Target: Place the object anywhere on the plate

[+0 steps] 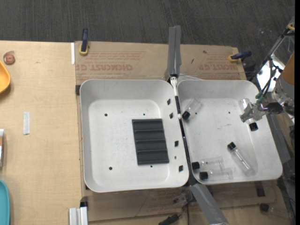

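A black ribbed plate (150,142) lies flat in the middle of the left bin (93,125). Several clear vials with black caps lie in the right bin (220,125): one near its upper left (191,109), one at the lower right (239,156), and two along the front wall (213,168). My gripper (249,114) hangs over the right bin's upper right part, far from the plate. A small black cap (253,125) shows just beneath it, with something pale and glassy beside it. I cannot tell whether that piece is held.
A grey upright divider (174,55) rises between the two bins at the back. Cardboard (140,62) lies under both bins. Blue clamps (84,41) hold it at the back corners. An orange dish (3,78) sits at the far left.
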Robot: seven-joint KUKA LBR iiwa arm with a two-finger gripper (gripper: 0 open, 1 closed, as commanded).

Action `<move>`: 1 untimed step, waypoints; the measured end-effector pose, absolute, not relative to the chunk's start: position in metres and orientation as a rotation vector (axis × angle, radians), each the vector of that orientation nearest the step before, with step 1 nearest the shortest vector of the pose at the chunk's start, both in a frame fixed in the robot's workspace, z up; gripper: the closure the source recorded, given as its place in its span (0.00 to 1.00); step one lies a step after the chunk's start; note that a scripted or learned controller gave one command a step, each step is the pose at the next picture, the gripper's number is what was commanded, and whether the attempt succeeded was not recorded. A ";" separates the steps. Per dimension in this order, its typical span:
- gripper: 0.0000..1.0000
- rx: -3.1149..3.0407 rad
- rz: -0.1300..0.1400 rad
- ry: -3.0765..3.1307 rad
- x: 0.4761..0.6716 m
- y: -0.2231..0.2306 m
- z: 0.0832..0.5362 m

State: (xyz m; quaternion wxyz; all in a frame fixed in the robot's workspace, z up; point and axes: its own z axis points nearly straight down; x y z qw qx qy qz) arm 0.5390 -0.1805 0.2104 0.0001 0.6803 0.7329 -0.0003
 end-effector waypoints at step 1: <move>1.00 2.116 -0.004 2.325 0.604 -0.100 0.143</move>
